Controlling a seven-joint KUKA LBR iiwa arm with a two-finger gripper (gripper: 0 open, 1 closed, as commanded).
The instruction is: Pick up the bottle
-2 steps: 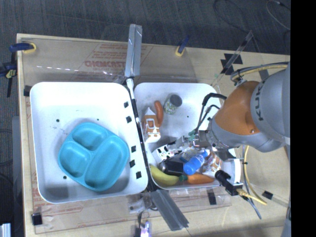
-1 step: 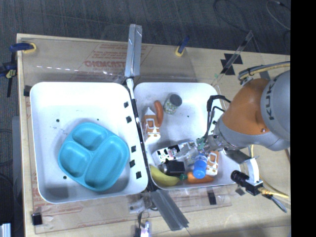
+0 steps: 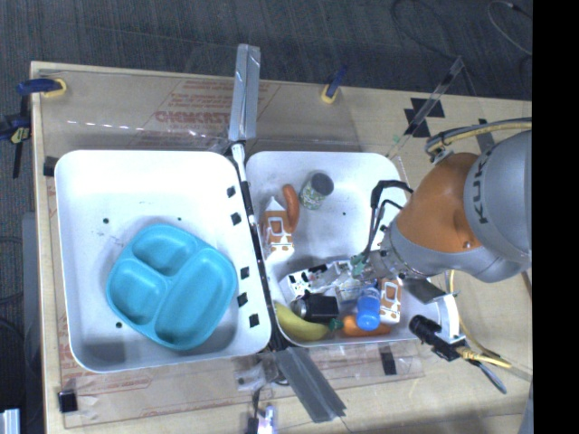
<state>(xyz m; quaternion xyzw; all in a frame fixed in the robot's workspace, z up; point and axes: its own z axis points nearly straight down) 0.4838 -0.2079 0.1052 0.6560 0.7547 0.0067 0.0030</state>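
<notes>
A: Where is the bottle [image 3: 367, 311]?

B: In the right bin [image 3: 346, 167], at its near edge, among clutter beside the banana [image 3: 299, 324].

A: Has the gripper [image 3: 360, 269] lifted it?

B: Not yet. It hangs just above; its grip can't be told.

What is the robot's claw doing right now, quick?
Gripper: down among the clutter in the right bin; whether it grips anything cannot be told.

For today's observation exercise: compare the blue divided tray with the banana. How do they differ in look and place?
The blue tray is broad, with three compartments; the banana is slim, curved and yellow. The tray lies in the left bin; the banana lies in the right bin, at its near edge among clutter. Both lie flat on a bin floor.
</notes>
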